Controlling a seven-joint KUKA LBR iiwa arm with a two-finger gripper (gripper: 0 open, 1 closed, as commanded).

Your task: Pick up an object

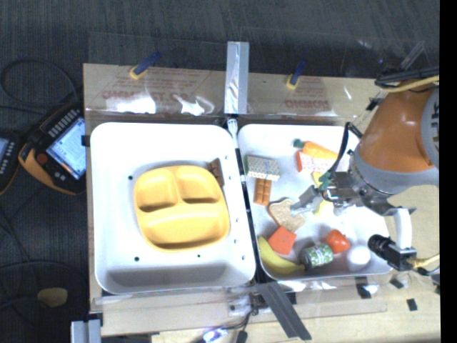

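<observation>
Gripper: the gripper is seen low in the right bin, its fingers spread apart, nothing between them.
Toast slice: a toast slice is found in the right bin, touching the fingertips; its long axis is laid on a slant, upper left to lower right.
Neighbours: an orange block is set just below the toast, a banana curved beneath it; a chocolate bar stands just above left.
Further items: a carrot, a tomato and a white egg are spread around the arm.
Left bin: a yellow divided tray is held in the left bin.
</observation>
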